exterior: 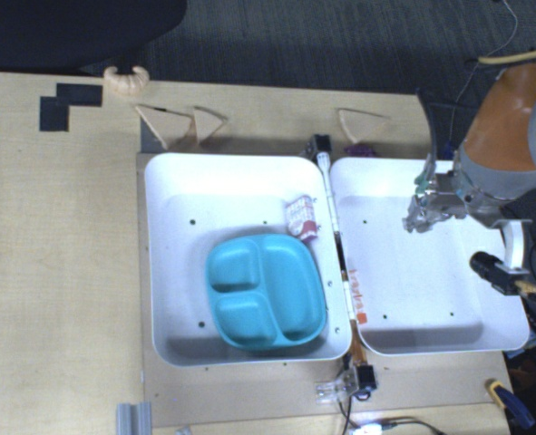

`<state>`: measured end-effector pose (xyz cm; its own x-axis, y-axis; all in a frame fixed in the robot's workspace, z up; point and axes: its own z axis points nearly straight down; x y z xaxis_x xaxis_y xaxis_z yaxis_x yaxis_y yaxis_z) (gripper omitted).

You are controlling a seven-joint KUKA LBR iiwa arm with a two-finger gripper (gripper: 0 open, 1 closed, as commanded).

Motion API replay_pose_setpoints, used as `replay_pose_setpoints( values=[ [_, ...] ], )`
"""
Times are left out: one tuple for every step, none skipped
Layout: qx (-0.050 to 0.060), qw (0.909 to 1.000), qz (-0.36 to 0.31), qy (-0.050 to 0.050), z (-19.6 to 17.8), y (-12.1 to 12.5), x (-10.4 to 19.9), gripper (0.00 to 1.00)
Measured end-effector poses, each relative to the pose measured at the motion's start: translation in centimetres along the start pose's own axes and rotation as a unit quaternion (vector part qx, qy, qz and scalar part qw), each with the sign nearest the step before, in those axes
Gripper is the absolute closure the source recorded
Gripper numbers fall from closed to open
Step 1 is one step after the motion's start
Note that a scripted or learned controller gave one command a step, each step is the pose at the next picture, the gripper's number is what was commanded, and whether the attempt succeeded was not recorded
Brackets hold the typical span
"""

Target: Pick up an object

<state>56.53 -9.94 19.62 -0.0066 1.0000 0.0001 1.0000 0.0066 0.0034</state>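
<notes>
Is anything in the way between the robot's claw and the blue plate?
Yes. The gripper hangs over the right bin, and the blue plate lies in the left bin. The bins' raised rims stand between them.

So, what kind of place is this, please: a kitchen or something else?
Most likely a robotics lab test bench, not a kitchen. Two shallow white bins sit side by side on a plywood bench, the gripper hangs above the right one, and loose cables run along the bench edge.
</notes>
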Motion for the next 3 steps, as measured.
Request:
replay_pose_setpoints(
  values=[
    [0.0,1.0,0.0,0.0,-0.2,4.6,2.6,1.0],
    [0.001,1.0,-0.001,0.001,-2.8,0.1,6.1,1.0],
    [0.001,1.0,0.0,0.001,-1.8,1.0,11.2,1.0]
  ],
)
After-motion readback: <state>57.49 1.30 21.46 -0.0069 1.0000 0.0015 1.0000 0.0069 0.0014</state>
